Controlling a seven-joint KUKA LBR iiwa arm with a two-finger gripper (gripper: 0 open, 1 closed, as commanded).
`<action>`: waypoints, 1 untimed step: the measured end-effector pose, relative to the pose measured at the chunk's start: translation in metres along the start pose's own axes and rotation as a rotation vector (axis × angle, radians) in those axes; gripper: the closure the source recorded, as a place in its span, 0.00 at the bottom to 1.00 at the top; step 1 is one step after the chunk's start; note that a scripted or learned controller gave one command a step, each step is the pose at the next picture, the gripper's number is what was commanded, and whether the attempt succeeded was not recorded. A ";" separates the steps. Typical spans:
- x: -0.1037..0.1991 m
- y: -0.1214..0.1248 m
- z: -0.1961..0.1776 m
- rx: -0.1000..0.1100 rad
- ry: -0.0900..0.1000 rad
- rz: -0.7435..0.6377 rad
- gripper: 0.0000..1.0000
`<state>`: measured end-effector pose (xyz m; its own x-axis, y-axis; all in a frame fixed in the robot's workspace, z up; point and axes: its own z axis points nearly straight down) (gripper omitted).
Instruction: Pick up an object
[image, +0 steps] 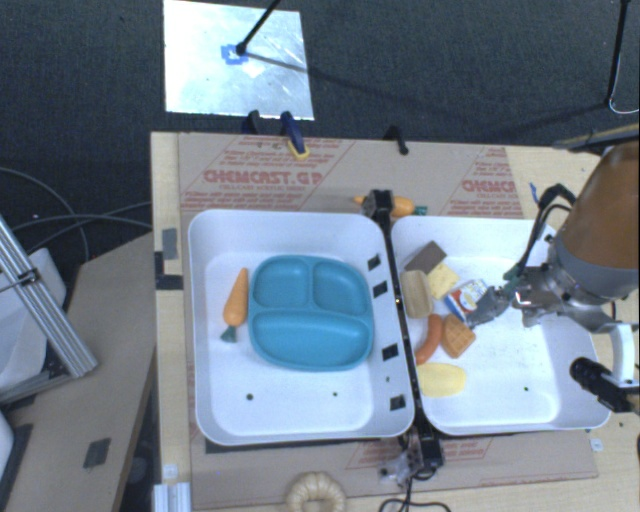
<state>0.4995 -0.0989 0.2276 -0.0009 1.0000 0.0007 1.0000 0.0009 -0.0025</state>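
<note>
The arm reaches into the right bin (520, 400).
The gripper (482, 305) is closed around a small white, red and blue packet (466, 297), beside other toy food.

Robotics lab test cell, not a home or kitchen. Evidence: grey industrial arm with orange band (610, 225) reaching in over a flat bench topped with brown printed cardboard sheet (290, 175); two shallow white plastic bins (215, 330) clamped side by side with black clips along the seam (385, 300). Contents are toy props: blue plastic divided plate (308, 310), orange plastic carrot (235, 300), mixed play-food pieces (440, 320). Dark carpet floor (80, 90), loose black cables (60, 215), aluminium extrusion frame (35, 300) at left, a shiny metal plate on the floor with blue tape (238, 60).
</note>
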 end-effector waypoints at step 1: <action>-0.005 0.007 0.058 0.001 0.000 0.000 0.00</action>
<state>0.5061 -0.1043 0.1696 -0.0006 1.0000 0.0010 1.0000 0.0006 -0.0040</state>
